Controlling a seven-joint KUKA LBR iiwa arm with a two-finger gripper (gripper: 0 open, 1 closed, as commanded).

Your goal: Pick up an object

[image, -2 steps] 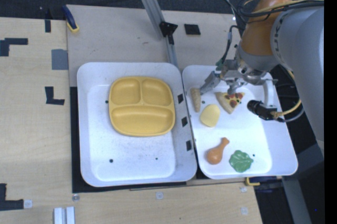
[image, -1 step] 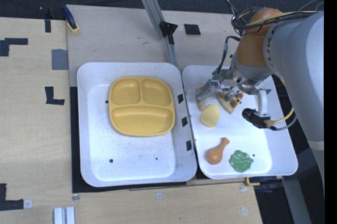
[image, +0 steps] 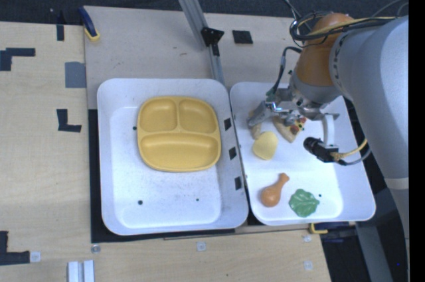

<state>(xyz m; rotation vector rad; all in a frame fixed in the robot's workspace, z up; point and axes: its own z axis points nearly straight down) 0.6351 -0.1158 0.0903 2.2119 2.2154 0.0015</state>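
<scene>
My gripper (image: 292, 120) hangs low over the back of the right bin (image: 352, 198), its two grey fingers spread wide apart. A small tan and red object (image: 289, 131) lies just beneath it, between the fingers and partly hidden by them. A pale yellow chunk (image: 265, 145) rests just left of and in front of the gripper. Nearer the bin's front lie an orange drumstick (image: 273, 190) and a green leafy piece (image: 303, 202). In the left bin (image: 119, 201) sits a yellow divided plate (image: 178, 133).
The arm's grey body and orange band cover the right bin's back right corner. A black cable plug (image: 320, 148) dangles over the bin on the right. A metal pole (image: 192, 5) slants over the bench behind the bins.
</scene>
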